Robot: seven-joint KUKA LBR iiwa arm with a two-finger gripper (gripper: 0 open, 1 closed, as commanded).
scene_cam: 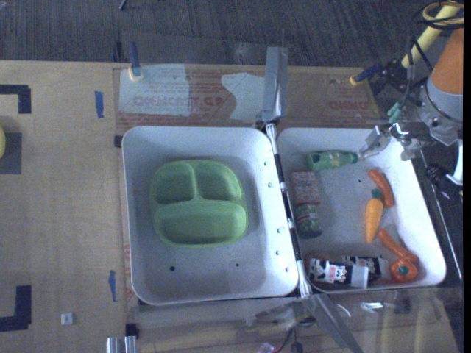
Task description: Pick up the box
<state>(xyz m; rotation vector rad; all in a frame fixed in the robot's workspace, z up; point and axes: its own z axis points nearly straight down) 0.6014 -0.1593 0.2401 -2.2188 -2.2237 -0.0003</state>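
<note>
White bins sit side by side; the left bin holds a green divided plate, well left of the gripper. That gripper hangs over the right bin at its far right corner, fingers spread, gripping nothing. Below and left of it lies the box, black and white, flat against the near wall, long axis running left-right. A green bottle lies just left of the fingertips. Carrots rest below the gripper.

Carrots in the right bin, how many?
2. One carrot upright mid-bin; another carrot just above it, toward the right wall. None seem hidden.
</note>
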